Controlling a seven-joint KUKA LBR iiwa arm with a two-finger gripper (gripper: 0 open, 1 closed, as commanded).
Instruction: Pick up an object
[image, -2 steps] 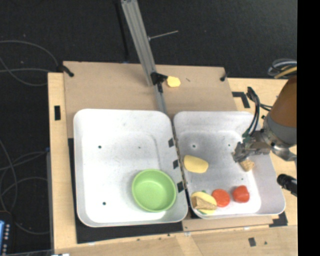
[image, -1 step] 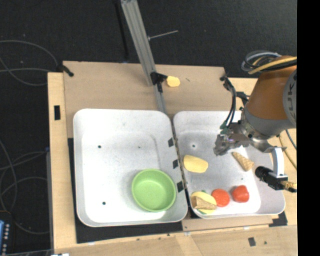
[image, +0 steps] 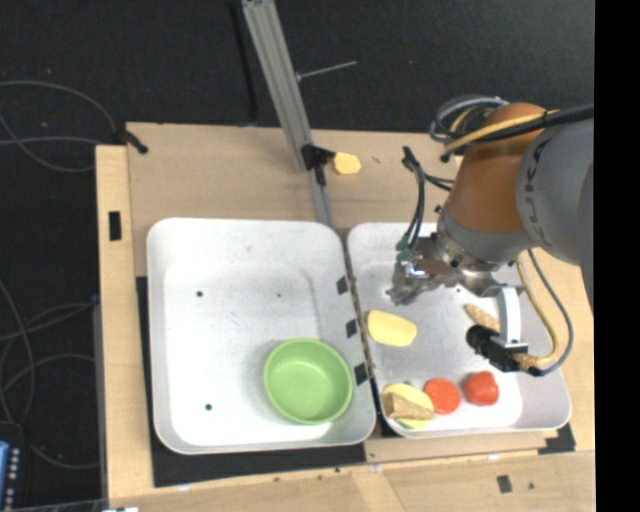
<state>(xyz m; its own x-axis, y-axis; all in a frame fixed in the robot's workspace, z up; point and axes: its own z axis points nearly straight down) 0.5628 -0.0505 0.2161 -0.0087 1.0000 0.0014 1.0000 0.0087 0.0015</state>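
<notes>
While the tool (image: 405, 285) hangs over the right bin (image: 545, 415) just above a yellow piece (image: 391, 328), its opening cannot be told.

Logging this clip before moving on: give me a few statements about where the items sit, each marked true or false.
1. The green bowl sits in the left bin. True.
2. The yellow piece lies in the left bin. False: it lies in the right bin.
3. Two red items lie near the right bin's front edge. True.
4. The gripper is over the green bowl. False: it is over the right bin, above the yellow piece.
</notes>
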